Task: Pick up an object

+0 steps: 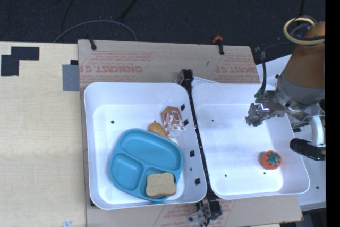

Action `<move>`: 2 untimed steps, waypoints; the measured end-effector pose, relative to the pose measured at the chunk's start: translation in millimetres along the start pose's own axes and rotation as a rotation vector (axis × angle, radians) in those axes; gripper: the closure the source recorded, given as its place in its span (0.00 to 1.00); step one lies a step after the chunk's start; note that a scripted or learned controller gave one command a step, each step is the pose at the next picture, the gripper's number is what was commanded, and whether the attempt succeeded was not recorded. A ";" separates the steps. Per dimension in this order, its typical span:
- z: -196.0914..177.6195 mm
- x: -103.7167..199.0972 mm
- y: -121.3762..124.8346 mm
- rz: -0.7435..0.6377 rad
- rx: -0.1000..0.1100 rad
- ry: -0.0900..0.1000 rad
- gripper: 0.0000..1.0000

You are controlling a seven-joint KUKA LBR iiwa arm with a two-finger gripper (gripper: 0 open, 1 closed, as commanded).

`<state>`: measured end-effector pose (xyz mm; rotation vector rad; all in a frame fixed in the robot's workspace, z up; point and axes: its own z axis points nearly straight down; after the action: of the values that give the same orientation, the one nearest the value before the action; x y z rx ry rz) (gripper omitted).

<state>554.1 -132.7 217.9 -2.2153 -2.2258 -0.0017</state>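
A small orange-red tomato-like toy (270, 160) with a green top lies near the right side of the right bin (234, 178). My gripper (256, 114) hangs over that bin's upper right part, up and to the left of the toy and apart from it. In the left bin (101, 114) a blue divided plate (133, 165) carries a slice of toast (160, 184). A clear wrapped snack (172, 118) and a small orange piece (157, 128) lie just behind the plate.
A black divider strip (194, 135) runs between the two bins. The arm's orange-banded body (305, 64) stands at the right edge. A black part (305, 148) juts in beside the toy. Cardboard (159, 64) lies under the bins.
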 end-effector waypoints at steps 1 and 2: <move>9.6 51.3 11.2 0.001 0.004 0.000 1.00; -0.7 103.7 31.6 -0.001 0.001 0.001 1.00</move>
<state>585.2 -28.8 218.8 -2.2140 -2.2256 -0.0014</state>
